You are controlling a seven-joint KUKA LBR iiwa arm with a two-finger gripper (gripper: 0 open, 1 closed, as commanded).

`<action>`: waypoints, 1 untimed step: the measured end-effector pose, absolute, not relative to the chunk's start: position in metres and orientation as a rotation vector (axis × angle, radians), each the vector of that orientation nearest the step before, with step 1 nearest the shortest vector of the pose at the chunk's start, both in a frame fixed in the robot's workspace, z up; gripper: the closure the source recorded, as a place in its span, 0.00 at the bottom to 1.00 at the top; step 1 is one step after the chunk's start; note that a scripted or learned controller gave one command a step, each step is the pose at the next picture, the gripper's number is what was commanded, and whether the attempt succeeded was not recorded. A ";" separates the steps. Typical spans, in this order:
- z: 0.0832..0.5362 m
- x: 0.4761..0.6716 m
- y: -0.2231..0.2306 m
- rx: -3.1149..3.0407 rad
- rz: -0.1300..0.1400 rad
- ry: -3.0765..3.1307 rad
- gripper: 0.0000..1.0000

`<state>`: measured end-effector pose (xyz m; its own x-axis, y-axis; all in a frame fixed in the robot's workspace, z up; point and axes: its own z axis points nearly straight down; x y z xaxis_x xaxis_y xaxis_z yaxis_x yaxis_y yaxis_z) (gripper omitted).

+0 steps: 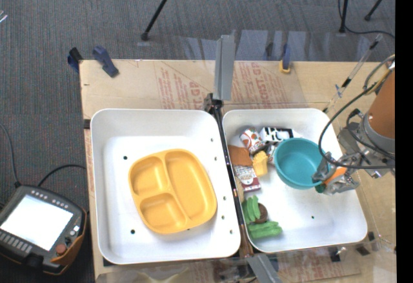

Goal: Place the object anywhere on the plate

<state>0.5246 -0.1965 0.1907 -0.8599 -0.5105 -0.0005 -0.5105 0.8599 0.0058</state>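
Gripper (332, 180) sits in the right bin beside the teal plastic bowl (297, 163); you cannot tell its jaw state. Yellow divided plastic plate (172, 190) lies well left.

Yellow plate (172, 192) in a white bin (103, 140), teal bowl (297, 163), green toy (261, 221)

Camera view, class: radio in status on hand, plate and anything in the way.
Hand low at right bin's right side, beside teal bowl. Yellow plate bare in left bin. Bin walls between them.
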 end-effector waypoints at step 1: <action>0.112 0.540 -0.126 0.723 -0.013 -3.053 1.00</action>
<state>0.5400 -0.1260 0.1123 -0.8939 -0.4483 0.0025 -0.4482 0.8939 0.0088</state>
